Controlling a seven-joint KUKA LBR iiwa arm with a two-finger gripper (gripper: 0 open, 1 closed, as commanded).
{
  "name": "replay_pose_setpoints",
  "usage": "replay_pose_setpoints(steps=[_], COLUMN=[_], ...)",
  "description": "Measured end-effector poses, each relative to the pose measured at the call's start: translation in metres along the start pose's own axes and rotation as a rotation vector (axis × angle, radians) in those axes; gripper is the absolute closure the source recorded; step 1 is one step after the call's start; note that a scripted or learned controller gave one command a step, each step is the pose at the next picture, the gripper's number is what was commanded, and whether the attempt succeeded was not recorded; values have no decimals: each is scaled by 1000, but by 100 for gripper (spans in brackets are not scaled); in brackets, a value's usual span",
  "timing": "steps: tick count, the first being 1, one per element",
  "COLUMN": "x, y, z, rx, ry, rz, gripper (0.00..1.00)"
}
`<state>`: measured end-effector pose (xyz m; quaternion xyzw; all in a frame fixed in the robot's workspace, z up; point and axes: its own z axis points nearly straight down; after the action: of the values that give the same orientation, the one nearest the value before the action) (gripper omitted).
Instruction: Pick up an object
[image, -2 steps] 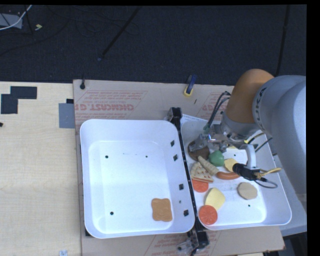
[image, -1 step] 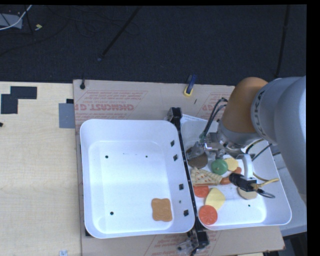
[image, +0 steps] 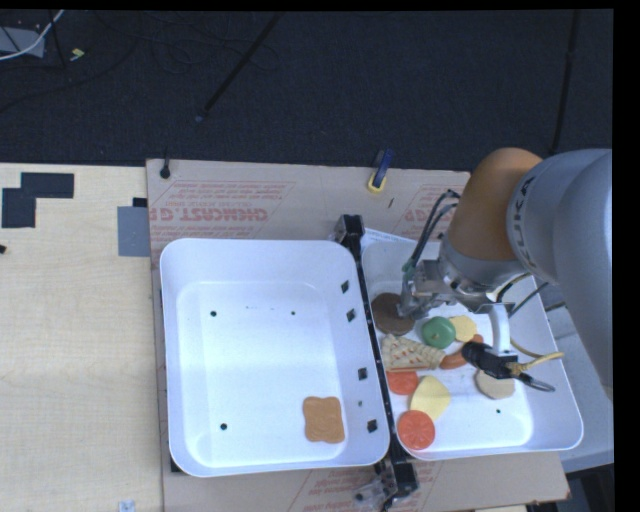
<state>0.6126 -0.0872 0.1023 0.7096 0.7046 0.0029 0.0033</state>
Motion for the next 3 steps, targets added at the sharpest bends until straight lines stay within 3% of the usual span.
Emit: replay_pose_setpoints(steps=[1, 2, 3], x=[45, 94, 119], y=[11, 35, 31], z=[-198, -315, -443], rx=[-4, -2, -2], ry=[1, 2, 2], rz=[-11, -12, -11], gripper=[100, 100, 100])
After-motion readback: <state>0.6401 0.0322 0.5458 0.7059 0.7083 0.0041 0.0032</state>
